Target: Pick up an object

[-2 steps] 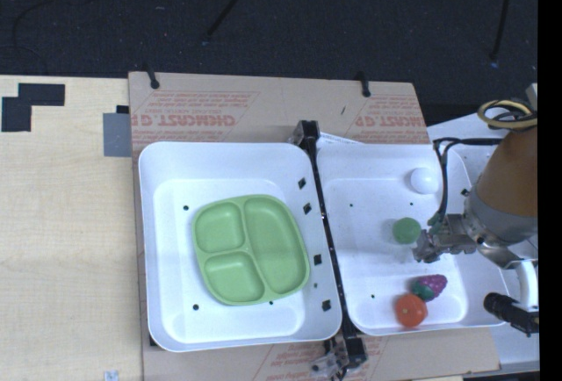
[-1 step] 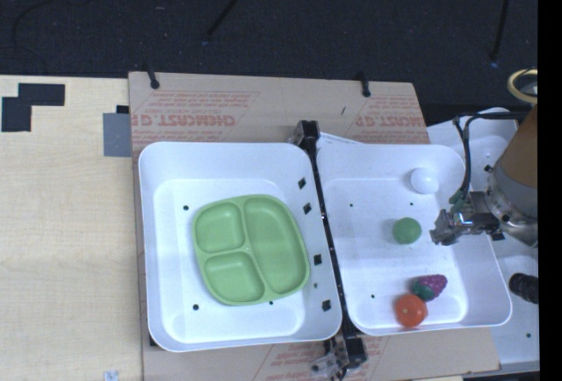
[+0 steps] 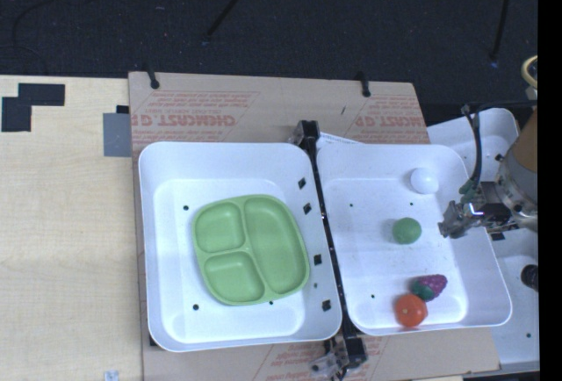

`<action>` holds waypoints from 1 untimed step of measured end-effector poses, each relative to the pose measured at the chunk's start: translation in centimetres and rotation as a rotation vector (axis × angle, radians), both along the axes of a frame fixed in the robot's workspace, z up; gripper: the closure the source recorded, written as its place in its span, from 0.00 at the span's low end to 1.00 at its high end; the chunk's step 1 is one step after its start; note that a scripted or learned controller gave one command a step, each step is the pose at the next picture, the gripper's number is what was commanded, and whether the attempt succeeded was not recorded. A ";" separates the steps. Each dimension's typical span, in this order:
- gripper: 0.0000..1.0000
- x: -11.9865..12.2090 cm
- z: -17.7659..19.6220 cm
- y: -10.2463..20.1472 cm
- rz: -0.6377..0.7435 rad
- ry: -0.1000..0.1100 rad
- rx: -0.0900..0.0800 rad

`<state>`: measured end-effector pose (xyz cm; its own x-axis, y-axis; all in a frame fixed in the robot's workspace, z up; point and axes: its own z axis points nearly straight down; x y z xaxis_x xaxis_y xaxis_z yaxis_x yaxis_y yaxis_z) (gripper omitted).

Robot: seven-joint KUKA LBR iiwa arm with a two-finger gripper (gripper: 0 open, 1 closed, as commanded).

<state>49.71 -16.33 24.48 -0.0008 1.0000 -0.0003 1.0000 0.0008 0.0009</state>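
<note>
Green ball, white ball, orange ball, purple toy, right bin

Two shallow white bins sit side by side on the table: the left bin and the right bin. The left bin holds one thing, a light green plate divided into three compartments. The right bin holds four small things: one white ball, one green ball, one orange-red round object, and one purple object with a green part, which lies just beside the orange-red one. That makes five loose things across the two bins. One sheet of cardboard lies beneath both bins.
</note>
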 end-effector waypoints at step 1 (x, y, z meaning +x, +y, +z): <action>1.00 2.8 -0.5 3.7 0.003 0.002 0.002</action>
<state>52.52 -12.64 24.02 -0.0041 1.0000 0.0014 1.0000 0.0041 -0.0013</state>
